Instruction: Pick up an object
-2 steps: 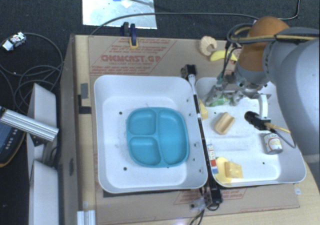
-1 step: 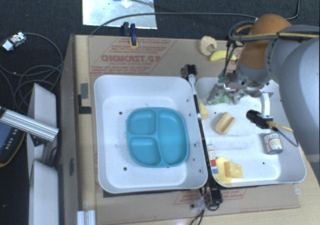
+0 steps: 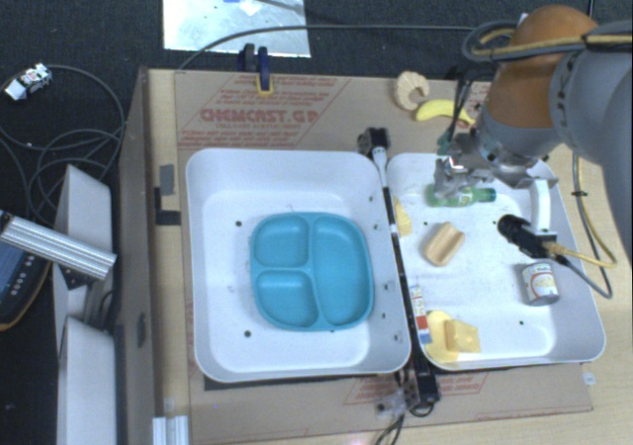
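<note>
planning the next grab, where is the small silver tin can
In the camera view, the small silver tin can lies in the right white bin, near its right wall, right of the tan bread-shaped block.

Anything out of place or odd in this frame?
Yes. A banana and a pale round item lie on the cardboard behind the right bin, outside both bins. Inside the bins nothing looks spilled or damaged. The gripper is over a green item.
</note>
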You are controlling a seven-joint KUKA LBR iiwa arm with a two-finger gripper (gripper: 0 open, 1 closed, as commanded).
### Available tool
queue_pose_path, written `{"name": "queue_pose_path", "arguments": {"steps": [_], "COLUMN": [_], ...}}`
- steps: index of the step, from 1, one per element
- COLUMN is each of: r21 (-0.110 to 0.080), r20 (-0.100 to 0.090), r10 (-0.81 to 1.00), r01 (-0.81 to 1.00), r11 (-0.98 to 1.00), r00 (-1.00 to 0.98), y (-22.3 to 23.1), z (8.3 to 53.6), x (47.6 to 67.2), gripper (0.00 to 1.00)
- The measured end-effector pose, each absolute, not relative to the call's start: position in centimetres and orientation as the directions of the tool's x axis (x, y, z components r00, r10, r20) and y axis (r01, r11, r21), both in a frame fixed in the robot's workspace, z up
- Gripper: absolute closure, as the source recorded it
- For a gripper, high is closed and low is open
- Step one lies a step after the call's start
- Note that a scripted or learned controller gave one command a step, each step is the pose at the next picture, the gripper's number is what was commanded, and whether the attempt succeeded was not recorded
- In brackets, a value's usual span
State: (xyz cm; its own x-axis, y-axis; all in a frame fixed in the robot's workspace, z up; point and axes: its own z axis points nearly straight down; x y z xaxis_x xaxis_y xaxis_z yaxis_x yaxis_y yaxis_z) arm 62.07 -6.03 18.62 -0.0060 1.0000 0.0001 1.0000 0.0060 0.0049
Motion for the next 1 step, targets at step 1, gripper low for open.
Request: {"name": "queue_pose_path", "arguments": {"steps": [1], "r21": [0.002], "r20": [0.0], "r10": [1.0], "r01": [1.0], "r11": [0.005], "r00": [-0.005], "y": [-6.07], "z": [18.5], "x": [61.99], "gripper": [0.0]}}
